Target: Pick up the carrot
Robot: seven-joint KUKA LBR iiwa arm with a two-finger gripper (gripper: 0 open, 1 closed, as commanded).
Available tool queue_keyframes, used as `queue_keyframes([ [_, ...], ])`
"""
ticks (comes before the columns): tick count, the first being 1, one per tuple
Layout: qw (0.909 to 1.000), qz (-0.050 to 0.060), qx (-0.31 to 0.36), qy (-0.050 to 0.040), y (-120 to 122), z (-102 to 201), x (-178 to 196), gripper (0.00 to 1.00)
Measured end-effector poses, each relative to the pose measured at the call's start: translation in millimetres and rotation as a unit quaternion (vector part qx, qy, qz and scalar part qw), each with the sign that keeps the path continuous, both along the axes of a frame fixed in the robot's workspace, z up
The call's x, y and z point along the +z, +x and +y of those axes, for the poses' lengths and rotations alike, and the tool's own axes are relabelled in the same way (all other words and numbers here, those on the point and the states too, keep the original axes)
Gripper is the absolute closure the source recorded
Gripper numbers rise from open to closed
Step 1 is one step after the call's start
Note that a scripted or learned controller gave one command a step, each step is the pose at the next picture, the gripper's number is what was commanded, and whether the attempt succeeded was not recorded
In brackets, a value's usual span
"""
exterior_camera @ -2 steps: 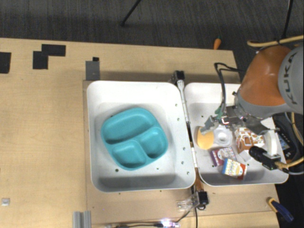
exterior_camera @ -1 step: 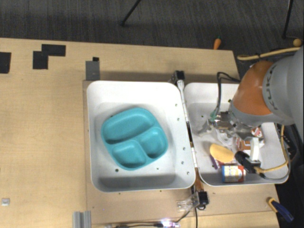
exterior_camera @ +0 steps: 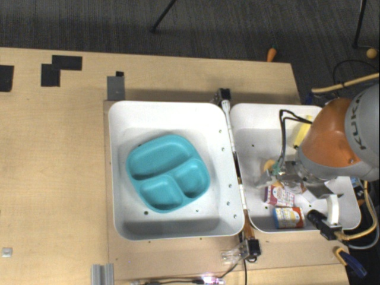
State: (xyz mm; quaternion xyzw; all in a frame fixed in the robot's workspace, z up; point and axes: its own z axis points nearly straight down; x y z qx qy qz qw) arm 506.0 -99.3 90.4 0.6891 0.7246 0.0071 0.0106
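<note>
The arm [exterior_camera: 350, 138] comes in from the right and bends down at a slant. Its orange band [exterior_camera: 329, 132] sits above the wrist. The gripper [exterior_camera: 284, 174] hangs low, pointing down and left; black cables run along the wrist.

- The left bin [exterior_camera: 122, 177] was largely taken up by a teal tray [exterior_camera: 168, 172]; only a margin along its walls was left free.
- The right bin [exterior_camera: 252, 129] was crowded by the arm [exterior_camera: 338, 138] and small packages [exterior_camera: 284, 206]; its far-left corner was left open.
</note>
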Motion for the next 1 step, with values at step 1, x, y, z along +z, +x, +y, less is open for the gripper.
queue_keyframes([
  [1,0.9573,0.008,-0.289,0.0071,45.7,-21.2,-3.0,0.00],
])
